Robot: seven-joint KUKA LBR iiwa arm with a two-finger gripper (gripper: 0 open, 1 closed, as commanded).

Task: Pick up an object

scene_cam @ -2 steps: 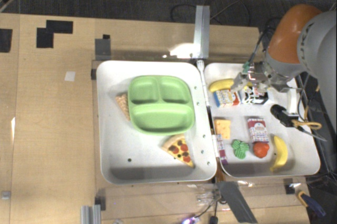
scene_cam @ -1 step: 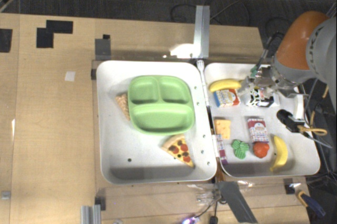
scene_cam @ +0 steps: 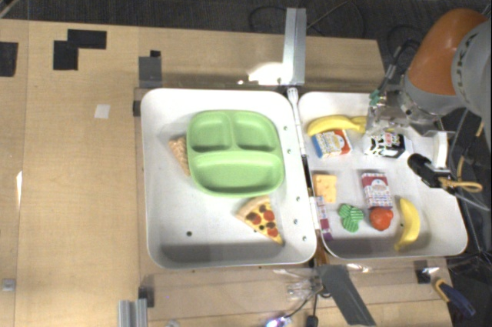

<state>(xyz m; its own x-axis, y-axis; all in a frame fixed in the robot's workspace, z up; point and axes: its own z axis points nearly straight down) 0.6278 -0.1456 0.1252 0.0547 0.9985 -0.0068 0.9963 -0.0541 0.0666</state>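
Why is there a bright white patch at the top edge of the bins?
Camera view: that is glare off the bench behind the left bin; the arm looks soft and blurred, and the green tray casts soft shadow.

bins (scene_cam: 154, 164): white
divided tray (scene_cam: 233, 151): light green
pizza slice (scene_cam: 261, 218), just below the tray: yellow-orange, red dots
bananas (scene_cam: 335, 124), (scene_cam: 408, 224): yellow
carton (scene_cam: 384, 142), right of the tray: black-and-white cow patches
cheese (scene_cam: 325, 188): yellow
tomato (scene_cam: 381, 218): red
arm band (scene_cam: 442, 48): orange
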